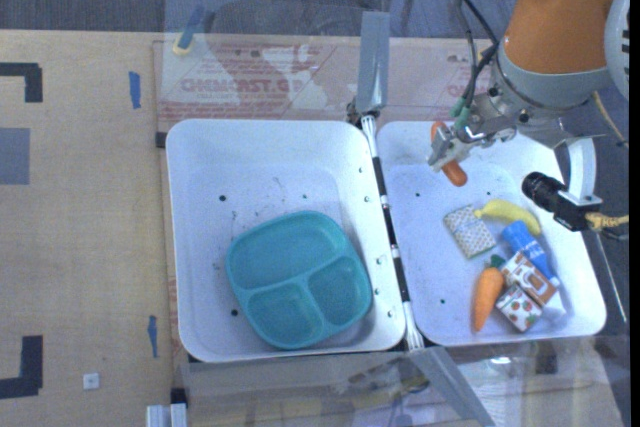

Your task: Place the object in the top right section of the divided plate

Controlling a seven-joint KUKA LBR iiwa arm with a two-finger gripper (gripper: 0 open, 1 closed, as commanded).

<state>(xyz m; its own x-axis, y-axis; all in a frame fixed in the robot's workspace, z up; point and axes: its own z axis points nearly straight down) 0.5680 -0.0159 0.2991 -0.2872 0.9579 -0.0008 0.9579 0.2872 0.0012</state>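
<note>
Overhead, the camera view shows the gripper (452, 147) over the far left part of the right bin (425, 300), its fingers pinching a small orange-red object (452, 167) that hangs between them. The teal divided plate (298, 278) lies in the left bin (200, 165), well apart from the gripper. Along the right bin's right side sit a yellow banana (509, 213), a patterned square packet (469, 230), a blue container (526, 246), a carrot (486, 297) and a red-and-white carton (524, 292), close together.
</note>
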